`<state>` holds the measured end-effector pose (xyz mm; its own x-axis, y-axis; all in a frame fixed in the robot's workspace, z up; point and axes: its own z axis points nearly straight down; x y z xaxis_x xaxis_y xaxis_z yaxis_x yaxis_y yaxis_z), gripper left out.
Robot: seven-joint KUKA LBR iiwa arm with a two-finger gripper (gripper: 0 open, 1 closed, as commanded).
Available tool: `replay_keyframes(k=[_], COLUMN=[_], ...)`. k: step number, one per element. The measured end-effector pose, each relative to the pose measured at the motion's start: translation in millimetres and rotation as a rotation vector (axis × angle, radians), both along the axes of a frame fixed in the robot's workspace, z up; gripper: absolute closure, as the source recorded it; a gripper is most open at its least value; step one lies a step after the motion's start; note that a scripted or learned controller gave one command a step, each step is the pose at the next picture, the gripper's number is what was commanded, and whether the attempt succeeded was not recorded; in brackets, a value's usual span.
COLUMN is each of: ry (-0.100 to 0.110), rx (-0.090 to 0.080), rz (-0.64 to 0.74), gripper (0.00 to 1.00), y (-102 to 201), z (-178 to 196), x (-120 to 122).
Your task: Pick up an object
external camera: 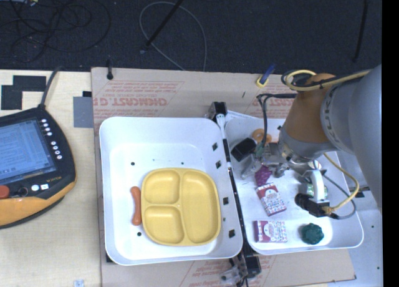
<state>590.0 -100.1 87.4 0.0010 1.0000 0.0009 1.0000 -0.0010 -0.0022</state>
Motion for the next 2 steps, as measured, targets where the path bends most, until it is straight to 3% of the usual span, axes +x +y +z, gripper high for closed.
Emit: replay_keyframes(k=[1,2], ry=[0.004,0.0], rx=[0.002,0.0], rz=[-0.002,0.002], gripper=[1.0,1.0], y=[-1,58], z=[10,100], x=[0,-31])
